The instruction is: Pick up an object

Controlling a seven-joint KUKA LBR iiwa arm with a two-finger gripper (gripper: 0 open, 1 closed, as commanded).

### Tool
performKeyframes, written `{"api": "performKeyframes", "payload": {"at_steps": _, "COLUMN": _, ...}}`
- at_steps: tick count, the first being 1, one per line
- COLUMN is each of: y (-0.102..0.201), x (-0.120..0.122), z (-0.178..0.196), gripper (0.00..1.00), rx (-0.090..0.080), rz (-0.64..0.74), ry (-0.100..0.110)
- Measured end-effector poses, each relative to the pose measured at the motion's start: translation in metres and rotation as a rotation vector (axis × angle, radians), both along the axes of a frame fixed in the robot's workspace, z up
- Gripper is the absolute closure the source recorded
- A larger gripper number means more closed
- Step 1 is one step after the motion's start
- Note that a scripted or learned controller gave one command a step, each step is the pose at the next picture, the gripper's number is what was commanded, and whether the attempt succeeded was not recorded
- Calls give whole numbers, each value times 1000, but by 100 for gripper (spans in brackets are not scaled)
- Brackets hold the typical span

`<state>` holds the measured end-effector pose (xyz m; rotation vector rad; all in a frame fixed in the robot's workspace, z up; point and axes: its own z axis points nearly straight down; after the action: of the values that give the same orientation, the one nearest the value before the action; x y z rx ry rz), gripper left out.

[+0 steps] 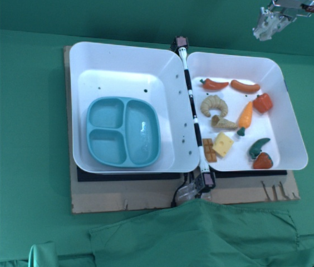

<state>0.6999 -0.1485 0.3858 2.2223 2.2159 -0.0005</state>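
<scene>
Glossy white plastic bins (pixel 175 102), smooth teal plastic divided plate (pixel 123 131), matt green cloth (pixel 201 235), brown cardboard base (pixel 146 196)

A divided plate (pixel 123 131) lies in the left bin (pixel 126 57); food items fill the right bin (pixel 282 79).

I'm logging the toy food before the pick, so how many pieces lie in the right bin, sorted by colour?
Red or orange: 5 (chili, sausage, pepper, carrot, strawberry)
Tan or yellow: 4 (croissant, cone, cheese, waffle)
Green: 1 (green pepper)
Total: 10
</scene>
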Motion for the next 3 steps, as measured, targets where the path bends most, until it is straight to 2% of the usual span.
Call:
{"api": "performKeyframes", "payload": {"at_steps": 1, "y": 40, "x": 1, "z": 59, "gripper": 100, "rx": 0, "rz": 4, "ry": -11}}
{"api": "performKeyframes", "payload": {"at_steps": 2, "y": 37, "x": 0, "z": 55, "gripper": 0, "rx": 0, "rz": 0, "ry": -4}}
{"api": "performKeyframes", "payload": {"at_steps": 3, "y": 26, "x": -14, "z": 52, "gripper": 0, "rx": 1, "rz": -2, "ry": 0}}
